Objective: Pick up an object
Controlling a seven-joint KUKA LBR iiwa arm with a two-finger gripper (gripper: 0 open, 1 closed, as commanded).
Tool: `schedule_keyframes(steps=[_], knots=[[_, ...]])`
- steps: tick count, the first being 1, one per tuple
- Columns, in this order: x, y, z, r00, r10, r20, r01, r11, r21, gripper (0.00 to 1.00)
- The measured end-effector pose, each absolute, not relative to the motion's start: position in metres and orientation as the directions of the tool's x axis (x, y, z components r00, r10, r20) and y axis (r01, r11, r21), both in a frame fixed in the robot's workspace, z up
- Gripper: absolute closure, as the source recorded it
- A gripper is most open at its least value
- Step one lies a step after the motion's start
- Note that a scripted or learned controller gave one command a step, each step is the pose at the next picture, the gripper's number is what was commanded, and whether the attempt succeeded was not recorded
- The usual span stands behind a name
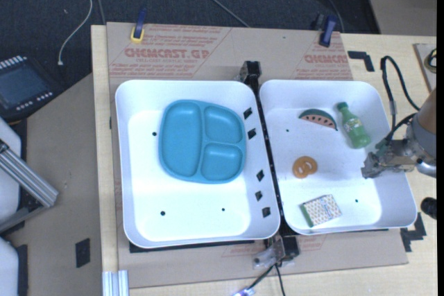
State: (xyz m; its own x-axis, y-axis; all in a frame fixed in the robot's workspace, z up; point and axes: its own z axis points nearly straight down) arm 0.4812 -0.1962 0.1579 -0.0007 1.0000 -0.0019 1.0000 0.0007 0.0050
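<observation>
The right bin (378, 213) holds a watermelon slice (318, 118), a green bottle (353, 126), a small orange ring-shaped piece (304, 167) and a patterned square packet (321, 209). My gripper (380, 161) hangs low at that bin's right side, below the bottle and well right of the orange ring. It touches none of the objects, and nothing shows between its fingertips.
The left bin (139, 204) holds a blue sectioned plate (202, 141). A black divider with clips (260, 149) runs between the bins. Cables trail over the right bench edge (388, 90). Bare white floor lies in the right bin between the ring and the gripper.
</observation>
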Motion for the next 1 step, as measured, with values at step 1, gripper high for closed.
schedule_keyframes(steps=[1], knots=[[0.4826, -0.1985, 0.2014, -0.001, 1.000, -0.002, 1.000, 0.001, 0.006, 1.00]])
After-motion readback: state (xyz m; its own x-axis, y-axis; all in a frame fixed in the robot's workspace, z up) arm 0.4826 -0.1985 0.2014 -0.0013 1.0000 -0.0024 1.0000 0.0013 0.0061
